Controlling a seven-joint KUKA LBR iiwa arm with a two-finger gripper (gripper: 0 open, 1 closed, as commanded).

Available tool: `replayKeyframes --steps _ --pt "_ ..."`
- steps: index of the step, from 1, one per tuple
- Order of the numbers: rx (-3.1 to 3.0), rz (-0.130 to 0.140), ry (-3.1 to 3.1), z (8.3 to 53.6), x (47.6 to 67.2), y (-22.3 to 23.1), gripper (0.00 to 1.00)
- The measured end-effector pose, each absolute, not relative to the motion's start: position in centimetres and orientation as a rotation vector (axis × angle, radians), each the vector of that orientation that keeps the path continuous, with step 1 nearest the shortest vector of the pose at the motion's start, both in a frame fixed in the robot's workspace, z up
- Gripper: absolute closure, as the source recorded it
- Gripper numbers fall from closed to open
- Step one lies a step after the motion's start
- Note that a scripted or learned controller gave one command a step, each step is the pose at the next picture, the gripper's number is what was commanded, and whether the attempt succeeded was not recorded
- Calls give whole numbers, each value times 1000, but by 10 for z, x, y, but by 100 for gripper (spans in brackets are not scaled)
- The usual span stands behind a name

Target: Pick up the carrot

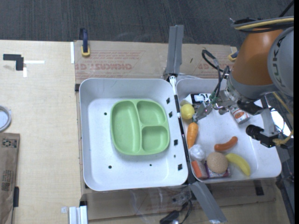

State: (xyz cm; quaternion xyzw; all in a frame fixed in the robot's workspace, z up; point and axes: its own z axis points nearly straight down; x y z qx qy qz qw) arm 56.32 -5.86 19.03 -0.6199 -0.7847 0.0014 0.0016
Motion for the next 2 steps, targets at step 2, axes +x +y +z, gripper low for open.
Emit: replayKeyframes --steps 2 --pt "-1929 3 -2477 190 539 -54 0"
